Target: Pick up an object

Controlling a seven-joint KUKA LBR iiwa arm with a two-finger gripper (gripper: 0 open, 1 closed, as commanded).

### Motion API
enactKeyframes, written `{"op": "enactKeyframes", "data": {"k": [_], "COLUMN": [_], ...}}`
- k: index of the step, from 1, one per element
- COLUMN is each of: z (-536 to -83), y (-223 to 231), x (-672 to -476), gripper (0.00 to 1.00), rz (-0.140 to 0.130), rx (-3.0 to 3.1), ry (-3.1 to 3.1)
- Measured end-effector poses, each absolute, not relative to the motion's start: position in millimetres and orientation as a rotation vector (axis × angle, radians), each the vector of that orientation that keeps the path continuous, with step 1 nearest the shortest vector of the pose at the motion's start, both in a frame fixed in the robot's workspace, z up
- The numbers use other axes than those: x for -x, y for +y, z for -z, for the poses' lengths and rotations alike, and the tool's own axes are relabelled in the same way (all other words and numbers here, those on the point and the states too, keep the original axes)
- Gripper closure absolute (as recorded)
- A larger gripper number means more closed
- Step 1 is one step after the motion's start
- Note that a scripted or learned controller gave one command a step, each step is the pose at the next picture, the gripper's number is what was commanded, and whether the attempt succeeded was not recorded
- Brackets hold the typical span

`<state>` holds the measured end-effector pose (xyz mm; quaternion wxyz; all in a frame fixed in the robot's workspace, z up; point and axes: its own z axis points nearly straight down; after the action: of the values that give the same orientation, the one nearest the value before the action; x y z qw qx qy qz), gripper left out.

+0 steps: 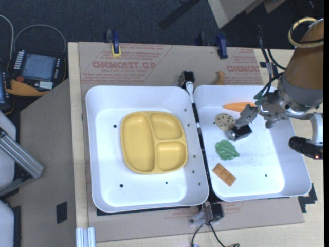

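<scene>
1. Gripper [240, 129] sits low in right bin [293, 189], upper-left area; can't tell if it's apart or together, nothing visibly clamped.
2. Cookie [223, 120] just beside gripper at its 10 o'clock.
3. Carrot [237, 107] at 12, near bin's top wall.
4. Green leaf [226, 150] at 7, cracker [223, 174] past it near 6.
5. Left bin [100, 138] holds yellow divided plate [153, 141], centred.
</scene>
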<state>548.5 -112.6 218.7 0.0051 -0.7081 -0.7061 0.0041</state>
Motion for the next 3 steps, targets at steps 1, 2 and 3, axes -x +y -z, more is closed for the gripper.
{"op": "enactKeyframes", "data": {"k": [1,2,3], "z": [-225,-164,-119], "y": [-112,-117,-122], "x": [-551.2,-549.3,-547.6], "gripper": [0.00,0.00,0.00], "rz": [0.000,-0.004,-0.005], "rx": [2.222,2.219,2.219], "ry": [-2.222,-2.217,-2.216]}}
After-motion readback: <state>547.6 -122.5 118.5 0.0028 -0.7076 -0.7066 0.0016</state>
